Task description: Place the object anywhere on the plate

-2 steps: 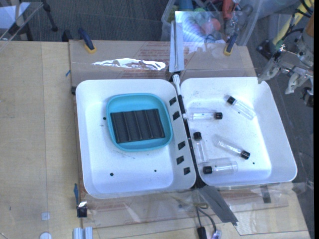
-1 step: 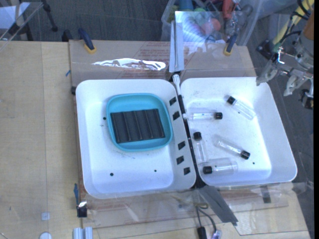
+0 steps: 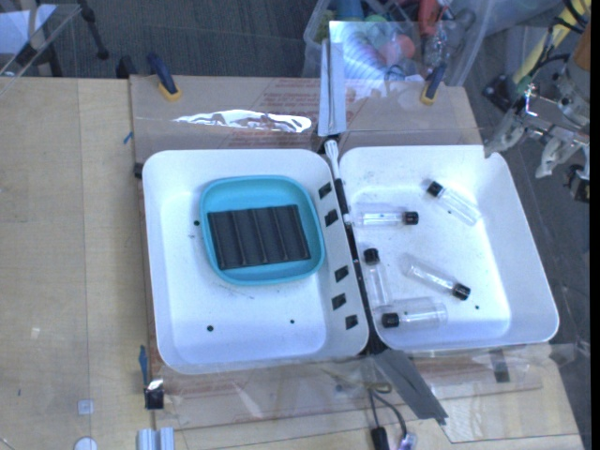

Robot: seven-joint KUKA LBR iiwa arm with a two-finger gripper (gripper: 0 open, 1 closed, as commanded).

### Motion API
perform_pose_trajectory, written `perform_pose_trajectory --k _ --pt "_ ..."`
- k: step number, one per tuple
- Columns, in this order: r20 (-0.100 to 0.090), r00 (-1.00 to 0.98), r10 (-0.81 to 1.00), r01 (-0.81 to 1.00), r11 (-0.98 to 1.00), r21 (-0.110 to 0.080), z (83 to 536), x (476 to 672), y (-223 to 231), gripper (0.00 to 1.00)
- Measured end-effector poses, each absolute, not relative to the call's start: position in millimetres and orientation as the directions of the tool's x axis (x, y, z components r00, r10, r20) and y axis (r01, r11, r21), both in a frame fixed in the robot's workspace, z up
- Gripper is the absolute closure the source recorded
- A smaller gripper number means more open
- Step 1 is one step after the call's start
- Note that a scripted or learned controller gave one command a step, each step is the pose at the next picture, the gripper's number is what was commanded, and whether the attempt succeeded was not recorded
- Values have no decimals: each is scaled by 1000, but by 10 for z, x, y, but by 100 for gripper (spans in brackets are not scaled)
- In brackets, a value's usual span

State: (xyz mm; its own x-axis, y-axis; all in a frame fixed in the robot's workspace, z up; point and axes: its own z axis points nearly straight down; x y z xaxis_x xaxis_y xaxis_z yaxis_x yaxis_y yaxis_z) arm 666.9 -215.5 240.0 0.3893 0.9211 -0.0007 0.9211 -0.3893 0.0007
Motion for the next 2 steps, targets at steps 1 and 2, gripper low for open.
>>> perform_pose_trajectory --k 1,2 --pt "0 440 898 898 -440 -2 2380 6667 -2121 0" --pt "0 493 870 870 -493 0 2388 6665 -2143 0"
